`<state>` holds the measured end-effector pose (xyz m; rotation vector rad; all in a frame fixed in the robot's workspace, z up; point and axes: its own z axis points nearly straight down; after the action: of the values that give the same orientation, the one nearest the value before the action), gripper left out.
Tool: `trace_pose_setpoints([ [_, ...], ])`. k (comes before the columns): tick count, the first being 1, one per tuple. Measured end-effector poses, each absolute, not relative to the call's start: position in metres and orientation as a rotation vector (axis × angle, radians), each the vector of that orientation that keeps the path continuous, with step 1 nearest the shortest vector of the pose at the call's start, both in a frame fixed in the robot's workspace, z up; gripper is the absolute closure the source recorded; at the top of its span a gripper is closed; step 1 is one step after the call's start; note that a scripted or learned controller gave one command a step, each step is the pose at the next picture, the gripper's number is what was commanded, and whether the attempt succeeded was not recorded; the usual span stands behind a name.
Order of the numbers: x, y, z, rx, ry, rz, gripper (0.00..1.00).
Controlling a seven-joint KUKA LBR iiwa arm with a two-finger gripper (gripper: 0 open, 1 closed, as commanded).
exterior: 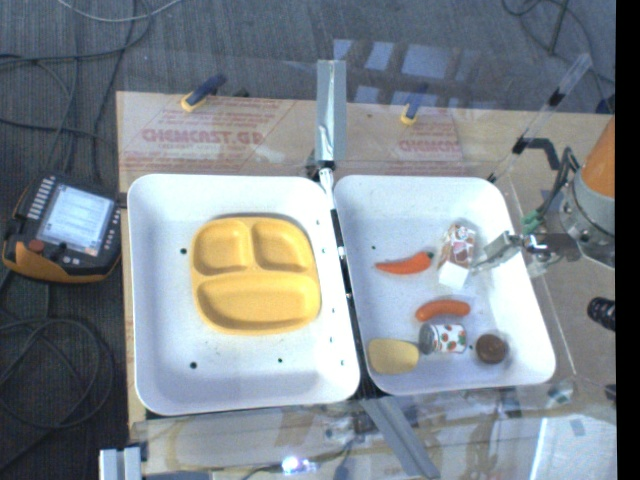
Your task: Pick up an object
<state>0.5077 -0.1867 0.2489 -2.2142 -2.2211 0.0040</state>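
Observation:
The right bin holds several small objects. An orange carrot-like piece lies near its middle. A red and white packet lies to the right of it, with a small white block just below. Lower down are a red sausage, a yellow lump, a small printed can on its side and a brown round piece. My gripper reaches in from the right edge, low over the bin. Its tip is beside the packet's right side.
The left bin holds a yellow three-compartment tray. A metal post stands behind the seam between the bins. A handheld pendant lies on the floor at the left. Cables run across the floor behind the bench.

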Motion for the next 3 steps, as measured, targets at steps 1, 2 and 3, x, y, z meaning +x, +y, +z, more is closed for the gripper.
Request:
trace_pose_setpoints([
  [1,0.574,-0.195,0.186,-2.228,-2.210,0.008,0.00],
  [2,0.610,-0.198,0.095,-2.168,-2.271,0.010,0.00],
  [3,0.610,-0.198,0.104,-2.165,-2.271,0.012,1.00],
])
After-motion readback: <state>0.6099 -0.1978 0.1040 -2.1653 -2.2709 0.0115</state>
